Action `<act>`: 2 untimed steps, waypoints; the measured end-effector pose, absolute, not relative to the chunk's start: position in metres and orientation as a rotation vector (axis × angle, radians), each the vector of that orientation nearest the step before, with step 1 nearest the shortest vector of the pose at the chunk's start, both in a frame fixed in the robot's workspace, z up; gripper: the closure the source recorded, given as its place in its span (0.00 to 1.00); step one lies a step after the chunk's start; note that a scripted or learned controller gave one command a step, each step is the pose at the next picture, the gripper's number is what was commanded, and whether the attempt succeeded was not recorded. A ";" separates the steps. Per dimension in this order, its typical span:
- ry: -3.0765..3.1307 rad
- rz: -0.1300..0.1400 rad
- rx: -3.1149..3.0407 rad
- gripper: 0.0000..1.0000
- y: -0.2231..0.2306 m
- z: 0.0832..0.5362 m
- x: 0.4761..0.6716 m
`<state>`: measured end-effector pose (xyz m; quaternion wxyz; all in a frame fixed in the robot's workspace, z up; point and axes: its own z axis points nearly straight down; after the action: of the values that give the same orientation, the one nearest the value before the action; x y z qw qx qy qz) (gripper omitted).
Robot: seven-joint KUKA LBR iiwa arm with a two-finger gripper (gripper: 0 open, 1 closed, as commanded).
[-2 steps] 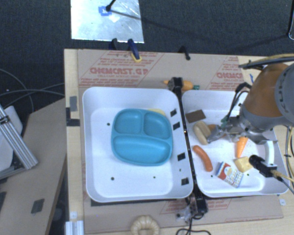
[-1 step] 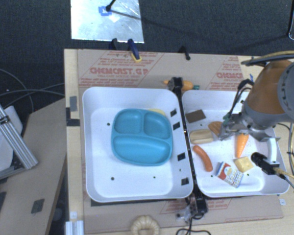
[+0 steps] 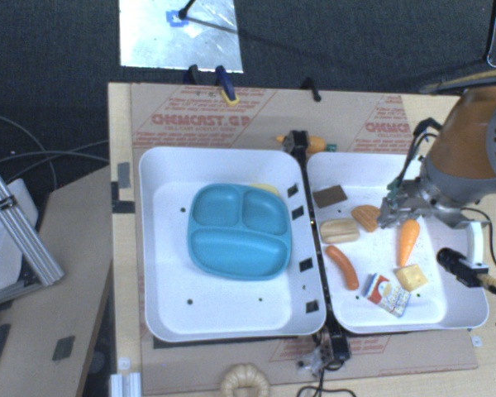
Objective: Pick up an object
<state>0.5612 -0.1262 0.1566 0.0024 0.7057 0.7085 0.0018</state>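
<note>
2 shallow white bins are seen side by side on the counter [image 3: 190,110]. In the left bin [image 3: 165,304] a blue sectioned plate [image 3: 238,230] is lying, with a pale yellow item partly hidden behind its far edge. The right bin [image 3: 455,308] holds the loose objects: a brown block [image 3: 330,195] near the divider, a tan bread roll [image 3: 340,231] below it, a rounded brown pastry-like piece [image 3: 366,217] just beside the roll, a red sausage [image 3: 342,267] lying at a slant, an orange carrot [image 3: 407,241] set nearly upright in the view, a yellow cheese wedge [image 3: 412,277] just below the carrot, and a small printed packet [image 3: 387,294] near the front. The arm is reached in from the right, and the hand [image 3: 394,211] is lowered into the right bin, between the pastry-like piece and the top of the carrot. Nothing is seen between the fingers; whether they are spread or closed cannot be told.
</note>
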 end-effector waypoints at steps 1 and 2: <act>2.222 0.008 2.211 1.00 -0.123 0.221 0.564; 2.225 0.003 2.215 1.00 -0.123 0.225 0.565</act>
<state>0.5651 -0.1225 0.2247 0.0013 0.7055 0.7087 0.0010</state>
